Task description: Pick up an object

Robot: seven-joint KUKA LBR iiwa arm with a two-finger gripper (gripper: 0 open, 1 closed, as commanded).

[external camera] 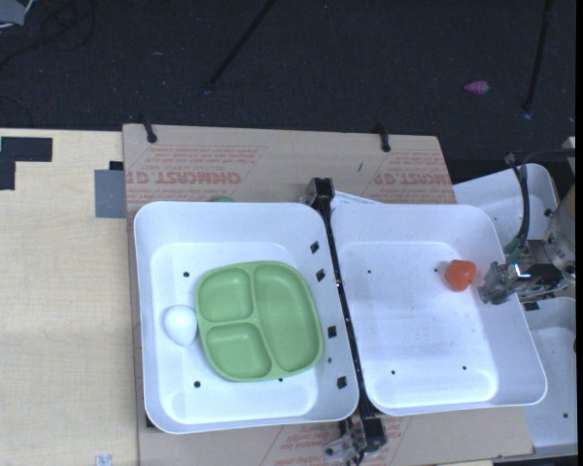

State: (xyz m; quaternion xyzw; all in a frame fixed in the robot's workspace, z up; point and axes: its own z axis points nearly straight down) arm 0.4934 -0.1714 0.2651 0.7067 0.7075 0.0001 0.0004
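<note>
1. Hanging over the right rim of the right bin (423, 396), the claw (497, 286) sits just right of an orange ball (459, 275); whether it is released or clenched I cannot tell, and nothing shows between its tips.
2. The ball lies in the right bin's far-right part, close to the wall. A round thing there is likely to roll if one tip touches it first, so a descent that is off to the right could nudge it left instead of pinching it.
3. The wall is the second hazard: coming down this near the rim, the claw could strike or snag the bin's edge, shifting the bin on the desk (49, 289).
4. Closing too high would probably slip over the ball's top and leave it behind.
5. Other candidates sit well apart in the left bin (165, 241): a green tray (257, 320) and a white egg (181, 324) touching its left edge. The tray looks flat and wide, hard to pinch.
</note>
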